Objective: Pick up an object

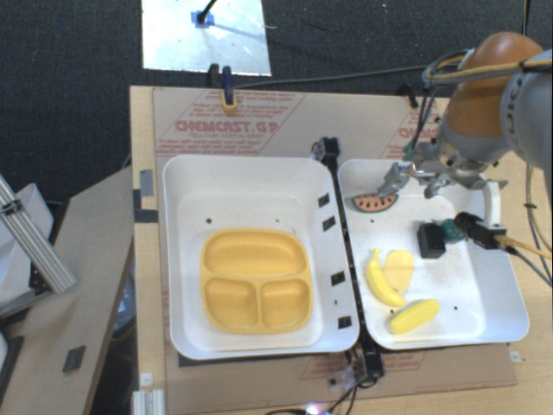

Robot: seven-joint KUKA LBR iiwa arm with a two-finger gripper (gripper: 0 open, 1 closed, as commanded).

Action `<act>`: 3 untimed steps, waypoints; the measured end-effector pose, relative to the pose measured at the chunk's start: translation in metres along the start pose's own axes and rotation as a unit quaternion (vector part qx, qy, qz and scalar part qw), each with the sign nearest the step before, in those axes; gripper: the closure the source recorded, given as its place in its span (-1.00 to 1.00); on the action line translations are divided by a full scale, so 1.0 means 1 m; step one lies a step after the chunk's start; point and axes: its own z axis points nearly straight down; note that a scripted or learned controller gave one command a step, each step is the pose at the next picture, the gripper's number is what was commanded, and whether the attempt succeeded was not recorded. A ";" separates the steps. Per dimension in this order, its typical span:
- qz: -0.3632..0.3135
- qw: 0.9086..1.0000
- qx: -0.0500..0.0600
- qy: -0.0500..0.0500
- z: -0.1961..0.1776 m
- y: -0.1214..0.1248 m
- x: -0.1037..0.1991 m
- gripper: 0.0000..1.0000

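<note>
So the right bin (505,305) is holding five things: one watermelon slice (376,202) near its back-left corner, one banana (381,282), one pale round chip (399,269), one yellow lemon-ish piece (413,316) and one black-and-teal tool (442,234). The left bin (181,232) is carrying one yellow divided tray (256,279). The gripper (417,182) is hovering by the slice, fingers spread, pinching nothing.

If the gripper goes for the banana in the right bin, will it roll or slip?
The banana is curved and lies flat, so it probably rocks rather than rolls. Its smooth, plastic-looking skin may slip between fingers. It touches a pale yellow slice, which would likely shift too.
</note>
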 end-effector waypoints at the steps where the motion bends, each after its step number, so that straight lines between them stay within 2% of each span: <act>1: 0.001 1.000 0.001 0.000 0.054 0.000 -0.010 -1.00; 2: 0.000 1.000 -0.002 0.000 0.041 0.001 -0.010 1.00; 3: -0.001 1.000 -0.001 0.000 -0.004 0.005 -0.003 1.00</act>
